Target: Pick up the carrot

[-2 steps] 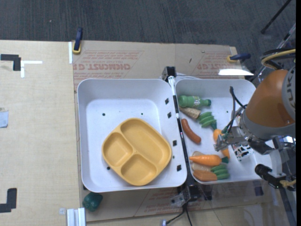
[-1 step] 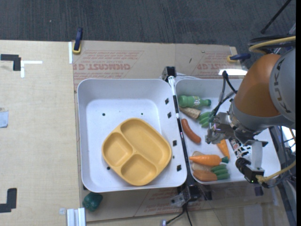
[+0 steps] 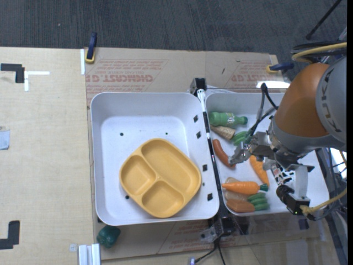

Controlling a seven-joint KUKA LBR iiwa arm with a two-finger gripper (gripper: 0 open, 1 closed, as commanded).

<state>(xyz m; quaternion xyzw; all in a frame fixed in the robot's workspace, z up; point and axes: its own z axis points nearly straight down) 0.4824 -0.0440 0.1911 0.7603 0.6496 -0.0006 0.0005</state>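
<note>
The arm (image 3: pixel 309 106) reaches over the right bin (image 3: pixel 322 195), and its gripper (image 3: pixel 241 154) hangs low among the toy food near the bin's left side. Whether the gripper is wide, narrow or holding anything I cannot tell; the tips are small and dark against the clutter.

There are two carrots. One (image 3: pixel 243 187) lies flat across the near part of the bin, its green top pointing right, resting against a brown piece (image 3: pixel 240 205) and a green piece (image 3: pixel 259 201). A second carrot (image 3: pixel 259 170) lies at a slant just right of the gripper, partly under the wrist. A sausage (image 3: pixel 221 152) lies just left of the gripper, and a green bottle (image 3: pixel 226 118) and a tan cone (image 3: pixel 223 131) sit at the far end. The left bin (image 3: pixel 105 148) holds a yellow tray (image 3: pixel 160 176).

To do this step well, I judge the gripper should settle on one carrot and straddle it across its narrow width, near the thick middle. The slanted carrot looks closest, but the sausage beside it could be caught by mistake. The flat carrot is crowded on its near side, so coming straight down would suit it best.
</note>
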